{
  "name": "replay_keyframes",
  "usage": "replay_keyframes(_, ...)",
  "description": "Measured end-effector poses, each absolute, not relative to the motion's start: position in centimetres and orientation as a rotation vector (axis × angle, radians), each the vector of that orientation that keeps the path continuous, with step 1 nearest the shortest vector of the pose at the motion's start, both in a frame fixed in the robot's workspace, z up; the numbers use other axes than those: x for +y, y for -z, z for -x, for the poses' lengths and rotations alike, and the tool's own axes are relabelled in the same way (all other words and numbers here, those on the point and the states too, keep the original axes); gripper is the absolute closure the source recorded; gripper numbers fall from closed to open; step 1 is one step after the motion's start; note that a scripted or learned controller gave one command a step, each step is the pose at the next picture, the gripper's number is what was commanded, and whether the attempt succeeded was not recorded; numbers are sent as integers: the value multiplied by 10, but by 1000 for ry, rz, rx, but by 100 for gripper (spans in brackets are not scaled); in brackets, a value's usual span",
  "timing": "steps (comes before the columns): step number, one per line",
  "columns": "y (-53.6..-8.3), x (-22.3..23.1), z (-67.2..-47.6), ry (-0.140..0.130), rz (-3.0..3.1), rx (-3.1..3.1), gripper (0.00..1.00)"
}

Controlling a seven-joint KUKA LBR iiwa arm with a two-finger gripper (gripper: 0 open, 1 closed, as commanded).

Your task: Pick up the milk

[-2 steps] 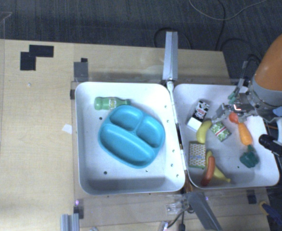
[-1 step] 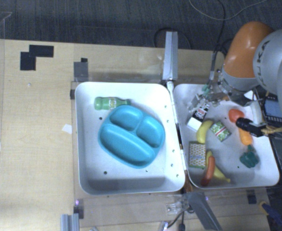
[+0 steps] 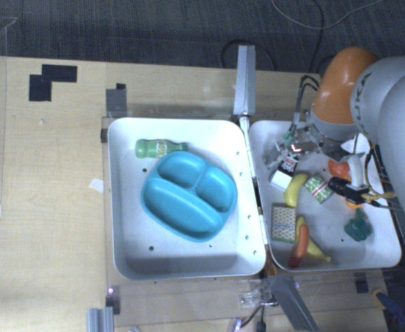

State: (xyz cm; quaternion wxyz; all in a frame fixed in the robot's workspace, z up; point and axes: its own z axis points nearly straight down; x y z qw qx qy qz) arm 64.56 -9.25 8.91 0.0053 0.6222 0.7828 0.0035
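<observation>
You cannot tell whether the hand (image 3: pixel 294 146) is parted or closed: it sits low in the upper left corner of the right bin (image 3: pixel 382 258), tangled with cables and shadowed by the grey arm (image 3: pixel 389 109) and its orange band (image 3: pixel 342 81), which fill the upper right of the frame and hide that bin's far right side. The milk (image 3: pixel 281 179), a small white carton, lies just below the hand at the bin's left wall, touching the yellow banana (image 3: pixel 296 189); whether the hand touches it is hard to make out. Around it you see a green-and-white packet (image 3: pixel 318 188), a checked sponge-like block (image 3: pixel 284 223), a red sausage-shaped toy (image 3: pixel 300 244), a teal toy (image 3: pixel 359 227) and an orange item partly covered by the arm. In the left bin (image 3: pixel 130 254) a blue divided plate (image 3: pixel 189 194) lies beside a green bottle (image 3: pixel 159 147). The pale worktop (image 3: pixel 43 199) runs off the left edge.
</observation>
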Motion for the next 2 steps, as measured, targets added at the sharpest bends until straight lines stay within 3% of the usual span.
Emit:
replay_keyframes(1,-104,-91,-649,-22,-1937,2448,100)
replay_keyframes(2,-188,-49,-670,-8,-1820,2551,100)
